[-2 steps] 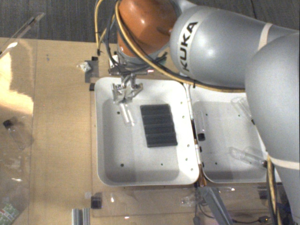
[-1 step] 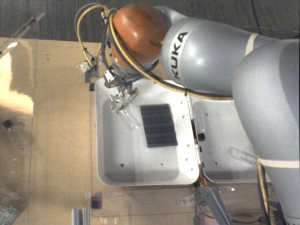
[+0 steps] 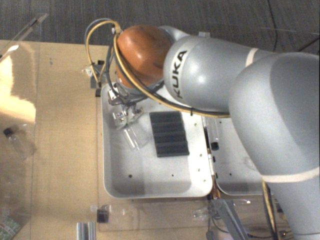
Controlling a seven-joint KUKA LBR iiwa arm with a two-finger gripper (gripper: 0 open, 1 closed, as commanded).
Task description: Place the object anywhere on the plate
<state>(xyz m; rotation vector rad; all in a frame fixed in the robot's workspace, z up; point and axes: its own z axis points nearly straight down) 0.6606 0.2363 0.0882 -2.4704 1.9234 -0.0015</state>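
The grey KUKA arm [image 3: 225, 84] fills the right and top of the view, its orange band [image 3: 142, 51] hanging over the far-left corner of the left bin [image 3: 150, 184]. That white bin sits on the pale wooden counter [image 3: 60, 134], with the right bin [image 3: 235, 179] just beside it, largely under the arm.

In the left bin lies a dark ribbed rectangular plate [image 3: 169, 133], flat on the floor, its long axis running from the far side toward the near side with a slight tilt to the right.

Left of the plate, apart from it, is a clear, glassy object [image 3: 134, 136] — hard to make out, elongated, its long axis slanting from far-left to near-right. Just above it is the gripper [image 3: 122, 115]; I cannot tell how the fingers stand.

A small clear bottle [image 3: 15, 141] with a dark cap lies on the counter at the far left.
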